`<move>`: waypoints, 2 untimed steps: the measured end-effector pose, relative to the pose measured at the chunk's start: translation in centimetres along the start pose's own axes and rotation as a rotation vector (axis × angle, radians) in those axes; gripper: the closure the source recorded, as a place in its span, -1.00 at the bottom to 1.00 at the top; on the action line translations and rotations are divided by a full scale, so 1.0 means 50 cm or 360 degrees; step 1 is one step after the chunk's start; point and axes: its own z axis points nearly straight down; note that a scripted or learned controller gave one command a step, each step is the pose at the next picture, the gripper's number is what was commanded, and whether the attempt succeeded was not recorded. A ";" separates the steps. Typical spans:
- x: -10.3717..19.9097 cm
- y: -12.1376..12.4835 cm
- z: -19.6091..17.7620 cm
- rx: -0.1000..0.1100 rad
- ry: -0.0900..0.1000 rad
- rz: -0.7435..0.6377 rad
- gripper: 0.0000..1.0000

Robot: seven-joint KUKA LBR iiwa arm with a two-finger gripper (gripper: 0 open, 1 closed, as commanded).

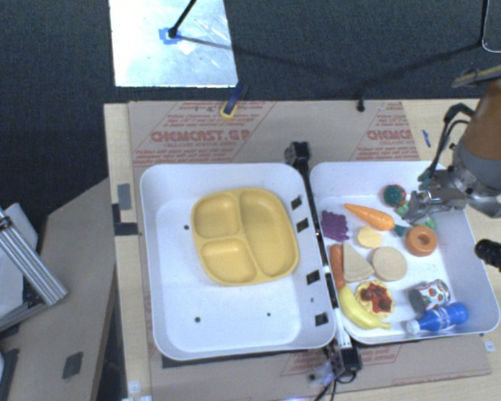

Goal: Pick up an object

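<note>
The right bin [481, 284] holds several toy foods: an orange carrot [370, 216], purple grapes [335, 225], a teal ball [393, 195], a brown donut [421, 240], a round tan biscuit [389, 264], a banana [357, 309] and a blue bottle [437, 318]. My gripper [424, 205] hangs low over the bin's far right part, between the teal ball and the donut, just above the donut's upper edge. I see nothing lifted off the bin floor.
A yellow divided plate [244, 236] lies in the left bin [168, 309]. A black divider [315, 234] runs between the bins. A small can [431, 295] and a pizza piece [374, 296] lie near the right bin's front. A silver sheet [173, 40] lies beyond the bench.
</note>
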 end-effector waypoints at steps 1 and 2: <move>0.070 0.071 -0.025 -0.0002 0.0000 0.0000 1.00; 0.139 0.148 -0.037 -0.0002 0.0001 0.0000 1.00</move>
